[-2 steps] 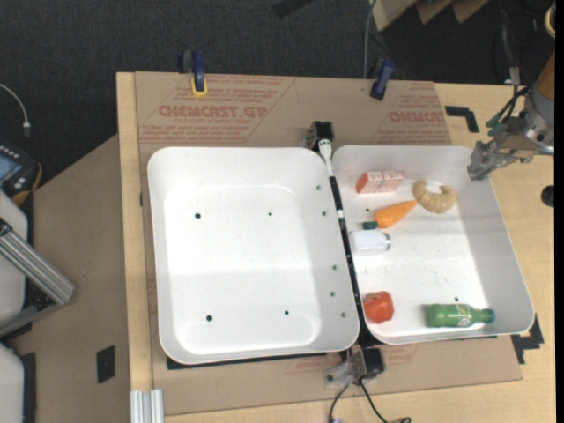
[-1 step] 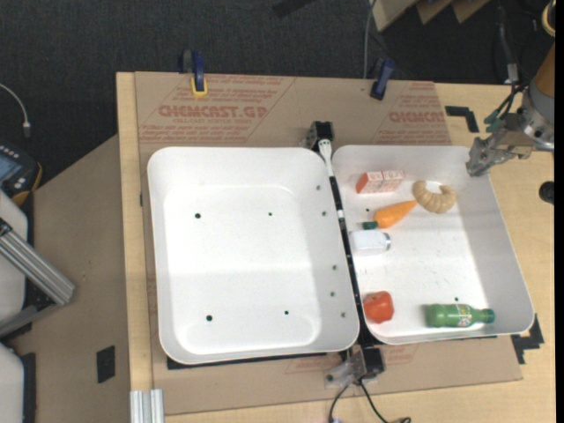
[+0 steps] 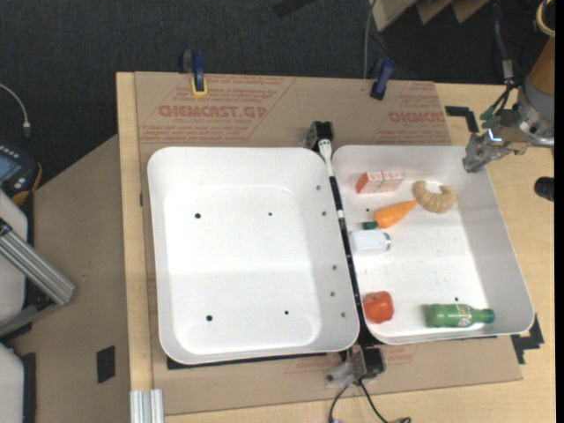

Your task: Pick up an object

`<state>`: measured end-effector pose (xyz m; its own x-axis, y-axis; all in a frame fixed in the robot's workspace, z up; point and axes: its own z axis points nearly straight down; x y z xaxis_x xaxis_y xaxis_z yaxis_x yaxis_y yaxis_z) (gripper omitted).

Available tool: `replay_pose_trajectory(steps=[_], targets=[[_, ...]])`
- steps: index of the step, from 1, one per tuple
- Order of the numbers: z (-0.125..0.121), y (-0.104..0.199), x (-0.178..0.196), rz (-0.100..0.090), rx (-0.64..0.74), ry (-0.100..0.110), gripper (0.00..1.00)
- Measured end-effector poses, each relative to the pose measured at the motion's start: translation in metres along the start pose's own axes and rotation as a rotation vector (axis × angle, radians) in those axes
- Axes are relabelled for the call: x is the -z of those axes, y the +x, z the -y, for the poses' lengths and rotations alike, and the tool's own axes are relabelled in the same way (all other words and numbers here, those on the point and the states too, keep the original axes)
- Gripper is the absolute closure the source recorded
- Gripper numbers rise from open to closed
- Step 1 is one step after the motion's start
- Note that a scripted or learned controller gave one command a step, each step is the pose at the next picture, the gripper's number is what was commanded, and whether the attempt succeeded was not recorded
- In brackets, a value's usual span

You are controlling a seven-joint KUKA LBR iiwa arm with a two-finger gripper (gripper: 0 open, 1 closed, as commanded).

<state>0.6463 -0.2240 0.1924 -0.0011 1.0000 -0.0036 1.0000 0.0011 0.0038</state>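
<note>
The right bin (image 3: 493,245) holds several small objects. A red and white box (image 3: 381,181) lies near its far edge, with a tan croissant-shaped piece (image 3: 434,196) to its right. An orange carrot (image 3: 394,213) lies just below them. A white item with a green end (image 3: 370,241) rests by the bin's left wall. A red object (image 3: 379,307) and a green bottle (image 3: 458,315) on its side lie near the front edge. My gripper (image 3: 478,155) hangs over the bin's far right corner, up and to the right of the croissant piece.
The left bin (image 3: 238,254) stands beside the right one, joined along a black hinge strip (image 3: 339,227). Both sit on a brown cardboard sheet (image 3: 264,104) held by blue clamps (image 3: 194,64) at the back. A metal rail (image 3: 35,267) lies off the bench at the left.
</note>
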Motion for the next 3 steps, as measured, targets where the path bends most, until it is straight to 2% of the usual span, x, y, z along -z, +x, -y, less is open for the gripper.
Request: replay_pose_trajectory(steps=[1, 2, 3], targets=[[0.011, -0.001, 0.074, 0.001, -0.001, -0.006, 1.00], [0.012, 0.027, 0.053, -0.004, 0.001, 0.006, 1.00], [0.001, -0.001, 0.025, -0.001, -0.003, 0.003, 1.00]])
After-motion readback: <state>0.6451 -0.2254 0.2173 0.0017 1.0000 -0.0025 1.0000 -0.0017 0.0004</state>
